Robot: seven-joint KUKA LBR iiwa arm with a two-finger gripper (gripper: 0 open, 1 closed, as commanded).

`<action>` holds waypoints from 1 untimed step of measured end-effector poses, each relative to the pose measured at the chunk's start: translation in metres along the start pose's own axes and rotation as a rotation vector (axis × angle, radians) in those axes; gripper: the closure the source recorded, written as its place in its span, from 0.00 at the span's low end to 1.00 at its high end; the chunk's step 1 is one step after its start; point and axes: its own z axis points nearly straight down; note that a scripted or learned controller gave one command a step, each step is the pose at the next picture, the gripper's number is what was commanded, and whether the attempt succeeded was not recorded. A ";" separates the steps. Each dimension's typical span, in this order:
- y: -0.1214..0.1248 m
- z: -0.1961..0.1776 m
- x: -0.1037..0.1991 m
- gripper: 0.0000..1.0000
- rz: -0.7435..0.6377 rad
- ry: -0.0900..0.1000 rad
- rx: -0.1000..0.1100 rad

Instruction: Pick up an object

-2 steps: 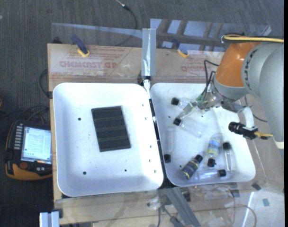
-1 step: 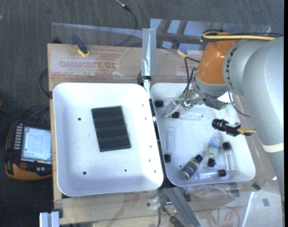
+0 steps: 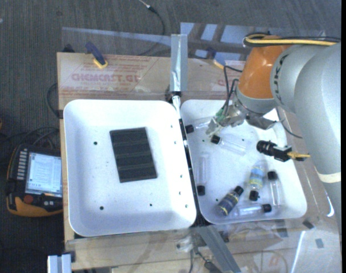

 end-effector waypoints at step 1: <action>0.018 -0.130 0.016 1.00 0.092 0.006 0.013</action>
